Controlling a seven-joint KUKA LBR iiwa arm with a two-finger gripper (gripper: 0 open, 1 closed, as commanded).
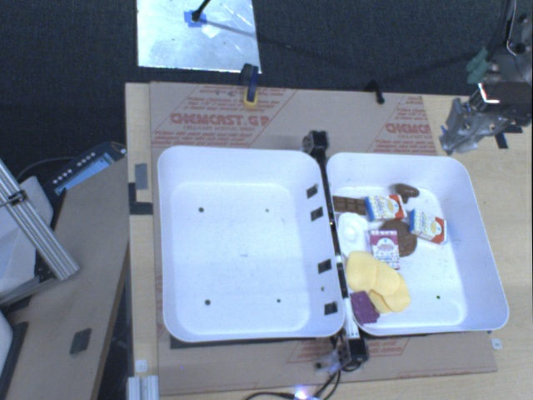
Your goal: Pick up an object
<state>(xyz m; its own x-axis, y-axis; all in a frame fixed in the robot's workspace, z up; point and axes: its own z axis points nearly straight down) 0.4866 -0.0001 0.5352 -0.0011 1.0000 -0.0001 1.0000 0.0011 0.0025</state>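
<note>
Purple piece (363, 307): sat at right bin (479, 248) front-left corner.
Gripper (463, 133): hovered beyond back-right corner; opening, you couldn't tell.
Tip: you should've targeted the isolated carton (429, 225).

We see a grey metal gripper (463, 133) with pale silver fingers, a teal patch and dark cables above.

left bin (241, 240): floor bare, lots of room | right bin (466, 257): toys (385, 244) piled along its left side, block the way there | right bin's right half: bare, room to reach down
</note>
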